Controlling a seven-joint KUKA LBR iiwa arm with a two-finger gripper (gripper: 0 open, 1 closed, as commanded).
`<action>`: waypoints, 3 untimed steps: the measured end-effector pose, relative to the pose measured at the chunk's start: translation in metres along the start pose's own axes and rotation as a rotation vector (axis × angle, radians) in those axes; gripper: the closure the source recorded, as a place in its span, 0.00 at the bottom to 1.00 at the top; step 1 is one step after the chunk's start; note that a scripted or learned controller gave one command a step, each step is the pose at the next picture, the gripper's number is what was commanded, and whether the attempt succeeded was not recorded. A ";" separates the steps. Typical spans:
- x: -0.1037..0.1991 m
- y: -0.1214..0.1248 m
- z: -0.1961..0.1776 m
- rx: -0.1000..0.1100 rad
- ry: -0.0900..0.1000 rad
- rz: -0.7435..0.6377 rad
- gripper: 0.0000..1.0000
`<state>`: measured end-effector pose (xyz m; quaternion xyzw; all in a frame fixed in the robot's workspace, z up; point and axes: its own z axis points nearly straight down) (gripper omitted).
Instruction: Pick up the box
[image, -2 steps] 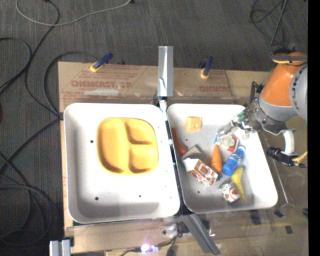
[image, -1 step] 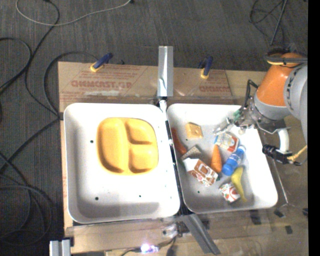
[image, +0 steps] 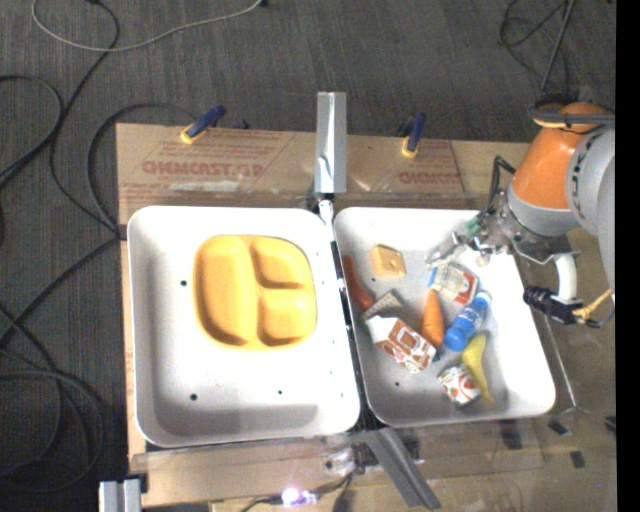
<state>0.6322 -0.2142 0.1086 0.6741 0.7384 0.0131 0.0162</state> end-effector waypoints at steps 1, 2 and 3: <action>0.001 -0.004 0.000 -0.008 -0.006 -0.022 0.00; 0.001 -0.012 -0.001 -0.009 -0.007 -0.029 0.00; -0.019 -0.011 -0.012 -0.011 -0.028 -0.005 1.00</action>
